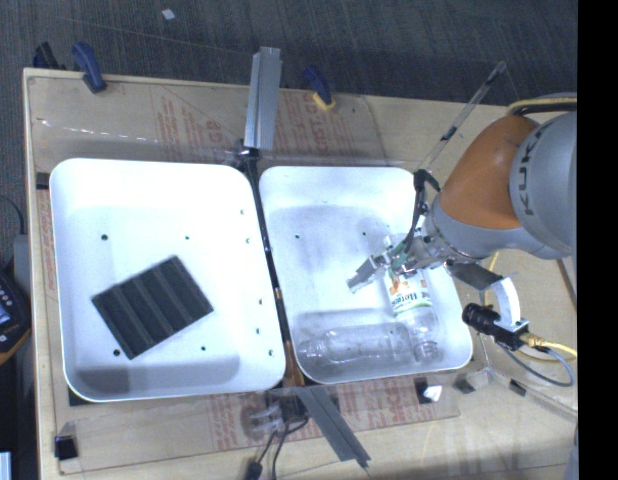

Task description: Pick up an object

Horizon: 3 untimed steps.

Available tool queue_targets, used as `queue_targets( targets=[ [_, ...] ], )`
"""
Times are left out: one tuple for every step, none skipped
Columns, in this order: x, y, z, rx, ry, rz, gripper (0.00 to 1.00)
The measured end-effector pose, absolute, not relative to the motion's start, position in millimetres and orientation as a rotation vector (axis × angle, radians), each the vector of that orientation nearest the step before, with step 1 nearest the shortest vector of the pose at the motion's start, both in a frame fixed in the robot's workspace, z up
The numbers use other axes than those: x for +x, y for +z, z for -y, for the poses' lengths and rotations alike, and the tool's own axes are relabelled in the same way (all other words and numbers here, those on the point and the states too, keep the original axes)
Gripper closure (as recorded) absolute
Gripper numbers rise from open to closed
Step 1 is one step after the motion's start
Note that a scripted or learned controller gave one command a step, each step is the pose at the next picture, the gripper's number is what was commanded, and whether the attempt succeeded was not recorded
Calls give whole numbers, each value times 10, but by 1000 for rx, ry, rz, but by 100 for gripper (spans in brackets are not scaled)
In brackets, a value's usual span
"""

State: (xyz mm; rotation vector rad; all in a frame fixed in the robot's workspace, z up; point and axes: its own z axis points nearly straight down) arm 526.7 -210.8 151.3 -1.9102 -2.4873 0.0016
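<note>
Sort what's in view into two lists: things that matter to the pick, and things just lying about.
Job in hand:
- gripper, low in the right bin
- small labelled bottle beside it
- clear plastic bottle lying along the near wall

Lying about:
- dark ribbed slab in the left bin
- blue clamps on the bench's far edge

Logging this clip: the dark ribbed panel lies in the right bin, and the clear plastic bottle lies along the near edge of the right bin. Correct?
Not quite. The camera view shows the dark ribbed panel lying in the left bin, not the right one. The clear plastic bottle does lie along the near edge of the right bin.
</note>
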Motion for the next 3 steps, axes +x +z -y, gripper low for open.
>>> queue_targets(
  targets=[
    [5268, 1513, 2107, -1910, 2, 2487, 0],
    [5268, 1513, 2107, -1910, 2, 2487, 0],
    [5268, 1513, 2107, -1910, 2, 2487, 0]
  ],
)
